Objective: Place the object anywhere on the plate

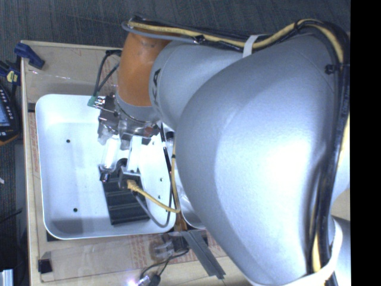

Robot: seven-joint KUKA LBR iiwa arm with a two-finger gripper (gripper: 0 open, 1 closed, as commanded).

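Dark grey carpet-like floor (71, 11) is running across the top, behind the bench. Light wooden bench top (65, 70) is showing at the left & along the bottom edge, w/ faint reddish marks on it. A blue clamp (28, 55) is sitting at the bench's upper left corner. Dark equipment w/ a blue-lit screen (5, 115) is poking in at the far left edge. Bright light is glaring off the white bin wall (44, 159); a small glint is shining near the bottom, approx. centre.
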